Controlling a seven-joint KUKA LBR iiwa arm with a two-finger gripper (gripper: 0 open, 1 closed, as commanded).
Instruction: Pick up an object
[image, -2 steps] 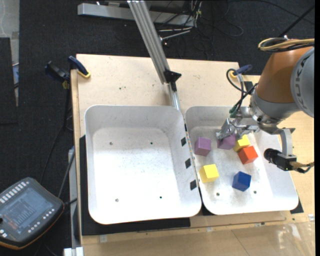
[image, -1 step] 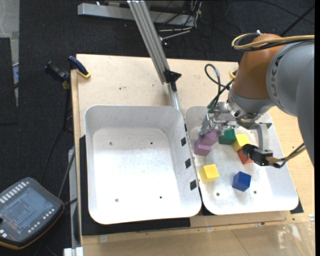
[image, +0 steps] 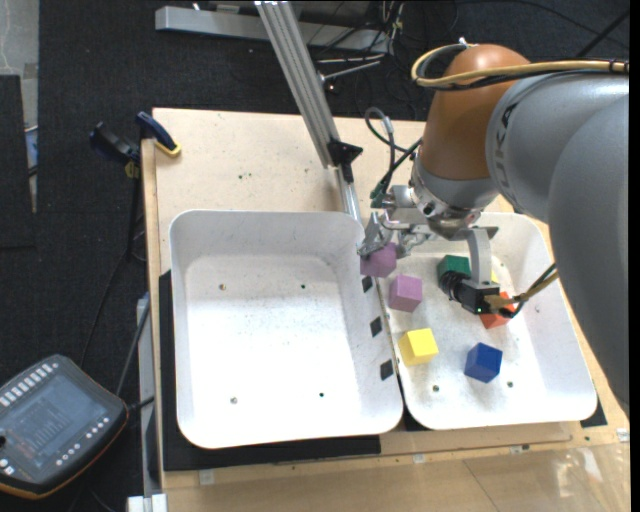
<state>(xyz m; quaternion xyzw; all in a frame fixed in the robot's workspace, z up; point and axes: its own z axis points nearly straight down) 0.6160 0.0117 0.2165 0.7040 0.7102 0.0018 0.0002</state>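
The grey arm (image: 560, 140), with its orange band above the wrist, fills the 2 o'clock part of the view and reaches down toward the middle. Under it the pale tabletop (image: 240, 150) carries two shallow white bins side by side: the left bin (image: 265, 330) sits toward 8 o'clock, the right bin (image: 540, 395) toward 4 o'clock. A grey handheld pendant (image: 50, 425) lies off the tabletop at 8 o'clock. The gripper (image: 378, 250) hangs just above the rim between the bins, near the centre, and pinches a purple block (image: 379, 262) between its fingers, lifted off the bin floor. In the right bin, a second purple block (image: 405, 292) lies just at 5 o'clock of the held one, a yellow block (image: 419, 345) below it, a blue block (image: 482, 362) toward 4 o'clock, and a green block (image: 453, 266) at 3 o'clock, partly hidden by a black part
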